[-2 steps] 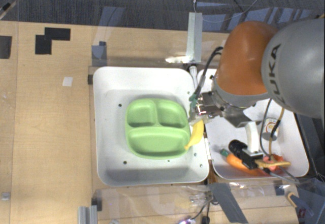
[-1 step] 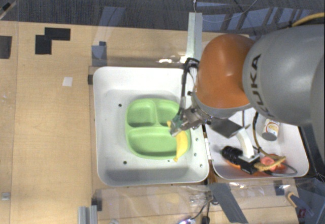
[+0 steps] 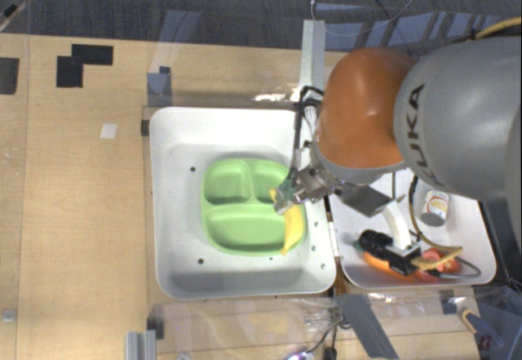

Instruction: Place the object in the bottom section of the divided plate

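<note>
Over the left bin (image 3: 175,187), camera view: we log a yellow banana (image 3: 294,228) on the right rim of the green divided plate (image 3: 245,215), its upper end under the gripper (image 3: 287,195). Grip state: cannot tell. We judge it light, soft, curved; take mid-body.

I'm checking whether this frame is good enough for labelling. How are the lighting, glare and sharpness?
Camera view: even, soft light; the green divided plate and yellow banana-shaped object at its right edge read clearly. Mild glare whitens the left white bin's rim. The grey-and-orange arm looms large and soft-edged, and the gripper beneath it looks slightly blurred.
</note>
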Motion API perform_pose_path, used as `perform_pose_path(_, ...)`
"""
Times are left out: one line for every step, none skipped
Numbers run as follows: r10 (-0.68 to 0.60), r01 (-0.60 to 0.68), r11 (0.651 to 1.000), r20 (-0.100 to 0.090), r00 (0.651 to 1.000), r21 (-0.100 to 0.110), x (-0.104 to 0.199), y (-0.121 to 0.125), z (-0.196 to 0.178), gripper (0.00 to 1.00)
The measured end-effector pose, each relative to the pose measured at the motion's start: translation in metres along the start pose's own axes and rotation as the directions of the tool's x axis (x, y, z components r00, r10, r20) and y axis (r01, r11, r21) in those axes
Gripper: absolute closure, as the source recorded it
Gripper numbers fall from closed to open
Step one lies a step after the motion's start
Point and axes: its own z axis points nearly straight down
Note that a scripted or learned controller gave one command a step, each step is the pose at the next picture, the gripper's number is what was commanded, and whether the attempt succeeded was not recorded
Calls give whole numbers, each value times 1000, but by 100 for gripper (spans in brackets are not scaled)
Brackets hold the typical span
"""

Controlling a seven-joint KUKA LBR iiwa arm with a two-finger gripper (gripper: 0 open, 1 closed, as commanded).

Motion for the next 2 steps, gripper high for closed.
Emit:
perform_pose_path(-443,443,897,-3,897,4,31,12,0,100)
perform_pose_path(-442,442,897,-3,897,4,31,12,0,0)
